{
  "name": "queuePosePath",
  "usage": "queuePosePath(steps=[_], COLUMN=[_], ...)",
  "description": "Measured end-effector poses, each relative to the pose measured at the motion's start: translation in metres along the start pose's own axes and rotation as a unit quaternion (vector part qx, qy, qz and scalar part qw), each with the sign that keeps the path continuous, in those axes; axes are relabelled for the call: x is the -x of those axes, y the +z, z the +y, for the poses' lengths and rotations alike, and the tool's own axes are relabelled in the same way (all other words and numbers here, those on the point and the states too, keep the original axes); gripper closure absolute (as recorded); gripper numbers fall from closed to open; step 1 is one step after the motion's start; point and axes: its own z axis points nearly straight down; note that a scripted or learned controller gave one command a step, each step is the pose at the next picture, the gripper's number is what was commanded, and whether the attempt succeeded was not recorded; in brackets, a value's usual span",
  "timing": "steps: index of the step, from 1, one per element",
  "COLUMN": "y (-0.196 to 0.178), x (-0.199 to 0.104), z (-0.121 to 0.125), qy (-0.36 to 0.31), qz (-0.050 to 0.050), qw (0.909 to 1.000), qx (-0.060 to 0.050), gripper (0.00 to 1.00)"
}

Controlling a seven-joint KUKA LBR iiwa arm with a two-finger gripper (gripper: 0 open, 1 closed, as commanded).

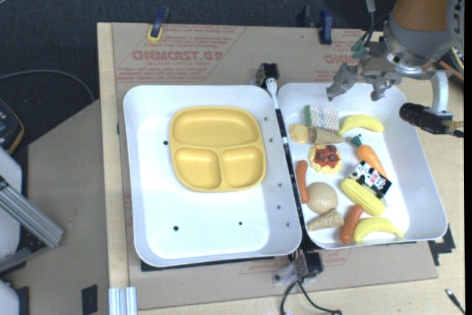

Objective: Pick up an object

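Nearest, right bin: crowded toy food, namely banana, corn, carrot, sausage, second banana. Left bin: yellow tray. Farthest, gripper, fingers spread, grasping nothing, above right bin's far edge.

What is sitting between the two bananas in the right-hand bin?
In the camera view, between the upper banana and the lower banana lie a carrot, a black-and-white packet and a corn cob.
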Motion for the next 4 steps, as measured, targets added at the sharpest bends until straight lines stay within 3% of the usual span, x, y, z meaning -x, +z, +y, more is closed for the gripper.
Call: queuePosePath(steps=[1,3,4], y=[-0.008,0.096,0.145], x=[0.000,-0.004,-0.005], z=[0.002,0.002,0.004], qy=[-0.001,-0.001,0.000], qz=[-0.001,0.000,0.000], qw=[1.0000,1.0000,1.0000], qx=[0.007,0.003,0.008], gripper=[0.00,0.00,0.00])
